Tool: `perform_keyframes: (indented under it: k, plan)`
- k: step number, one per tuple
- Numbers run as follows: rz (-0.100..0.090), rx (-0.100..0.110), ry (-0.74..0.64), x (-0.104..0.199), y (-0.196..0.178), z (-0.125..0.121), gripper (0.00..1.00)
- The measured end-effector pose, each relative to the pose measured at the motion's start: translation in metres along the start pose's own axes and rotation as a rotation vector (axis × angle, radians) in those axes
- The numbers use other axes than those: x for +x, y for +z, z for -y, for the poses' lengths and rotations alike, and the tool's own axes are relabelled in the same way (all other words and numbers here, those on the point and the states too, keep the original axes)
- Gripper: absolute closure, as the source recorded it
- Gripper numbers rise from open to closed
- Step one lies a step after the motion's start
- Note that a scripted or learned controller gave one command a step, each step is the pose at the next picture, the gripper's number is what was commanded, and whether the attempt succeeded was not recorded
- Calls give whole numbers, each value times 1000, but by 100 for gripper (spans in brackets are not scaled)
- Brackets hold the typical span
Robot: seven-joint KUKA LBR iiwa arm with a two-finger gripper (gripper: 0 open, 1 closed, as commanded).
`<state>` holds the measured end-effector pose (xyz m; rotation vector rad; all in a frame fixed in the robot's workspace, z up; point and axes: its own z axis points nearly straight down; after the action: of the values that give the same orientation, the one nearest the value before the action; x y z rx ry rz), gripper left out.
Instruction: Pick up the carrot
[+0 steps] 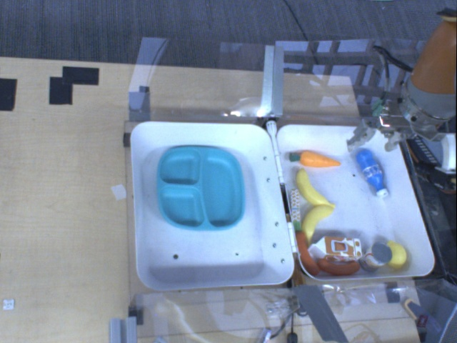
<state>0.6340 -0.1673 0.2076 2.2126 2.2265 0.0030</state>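
An orange carrot (318, 160) with a green stub at its left end lies near the back left of the right bin (418, 213). My gripper (376, 135) hangs over that bin's back right part, to the right of the carrot and apart from it. Its fingers (359, 133) stand open, and nothing is between them. A blue bottle (370, 170) lies just below the gripper.
The right bin also holds a yellow banana (312, 204), a red sausage (323, 263), a small printed carton (343, 247), a grey can and a yellow item (397, 255) at the front. The left bin (207, 263) holds a blue divided plate (201, 186).
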Motion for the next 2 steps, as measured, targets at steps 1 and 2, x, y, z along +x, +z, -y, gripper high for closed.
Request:
perform_keyframes:
  k: [1, 2]
  plan:
    - [2, -4, -155, -8, -37, -22, 0]
    - [-1, 0, -65, 61, 104, -33, 0]
